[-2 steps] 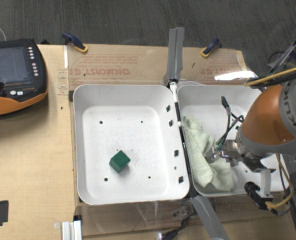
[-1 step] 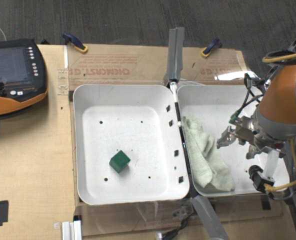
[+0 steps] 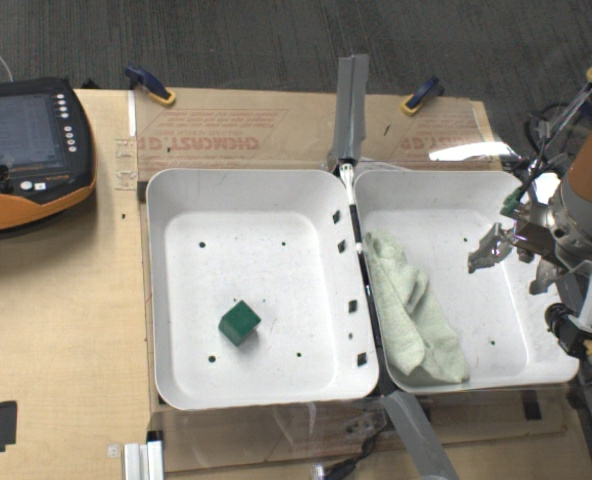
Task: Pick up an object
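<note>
A small green cube rests on the floor of the left bin, toward its front. A crumpled pale green cloth lies along the left side of the right bin, against the divider. My gripper hangs over the right side of the right bin, well to the right of the cloth. Its fingers are spread apart and hold nothing. The cube is far to the gripper's left, in the other bin.
A teach pendant sits on the bench at the far left. Two clamps hold the cardboard sheet at the back. A grey bar runs between the bins.
</note>
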`<state>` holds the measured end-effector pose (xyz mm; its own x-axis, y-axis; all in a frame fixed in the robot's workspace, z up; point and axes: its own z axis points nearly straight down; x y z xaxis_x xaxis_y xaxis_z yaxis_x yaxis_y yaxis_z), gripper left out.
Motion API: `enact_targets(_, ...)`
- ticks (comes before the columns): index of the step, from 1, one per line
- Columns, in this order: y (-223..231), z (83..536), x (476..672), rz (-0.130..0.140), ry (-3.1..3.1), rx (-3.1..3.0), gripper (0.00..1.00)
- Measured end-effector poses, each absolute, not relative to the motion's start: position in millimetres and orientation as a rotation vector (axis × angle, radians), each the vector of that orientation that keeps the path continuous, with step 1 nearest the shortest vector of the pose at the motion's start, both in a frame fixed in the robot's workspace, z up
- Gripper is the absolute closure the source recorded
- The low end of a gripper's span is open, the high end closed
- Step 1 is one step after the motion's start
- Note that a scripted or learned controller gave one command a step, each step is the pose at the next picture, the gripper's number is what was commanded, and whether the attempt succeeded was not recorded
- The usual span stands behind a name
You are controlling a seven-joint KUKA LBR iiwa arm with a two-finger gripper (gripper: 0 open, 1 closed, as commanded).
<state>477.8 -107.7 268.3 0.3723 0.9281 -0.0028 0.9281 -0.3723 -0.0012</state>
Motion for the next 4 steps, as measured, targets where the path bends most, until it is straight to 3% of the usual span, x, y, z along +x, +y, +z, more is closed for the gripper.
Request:
enact_targets(1,-43.3,190.0,476.6,-0.009,1.579,2.719,0.0)
enact_targets(2,23.2,190.3,546.4,-0.008,1.631,2.686,0.0)
enact_targets(3,-19.0,190.7,491.9,-0.007,1.748,2.612,0.0)
enact_targets(4,13.6,190.6,546.6,-0.006,2.074,2.361,0.0)
